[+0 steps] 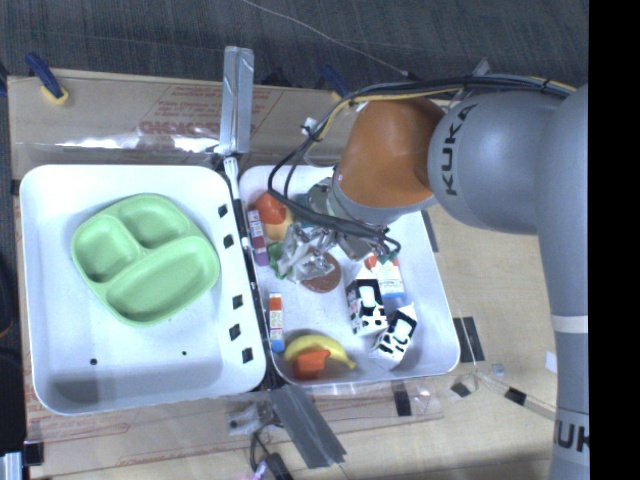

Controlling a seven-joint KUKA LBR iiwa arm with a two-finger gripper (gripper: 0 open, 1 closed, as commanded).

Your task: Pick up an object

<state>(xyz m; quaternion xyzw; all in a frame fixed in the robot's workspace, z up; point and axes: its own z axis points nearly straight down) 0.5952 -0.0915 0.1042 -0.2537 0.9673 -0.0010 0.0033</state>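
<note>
In the right bin (440,343), a banana (318,348) lies at the near edge, with a black-and-white carton (368,306) just beyond. Farther in, the gripper (310,253) hangs low among the clutter; whether its fingers are apart or together I cannot tell. The left bin (60,368) holds a green divided plate (145,258).

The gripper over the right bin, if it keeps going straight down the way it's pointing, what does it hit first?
Probably the brown round object lying just below the gripper in the right bin. The orange and red item sits close beside that line, and depth is hard to judge from this slanted view.
</note>
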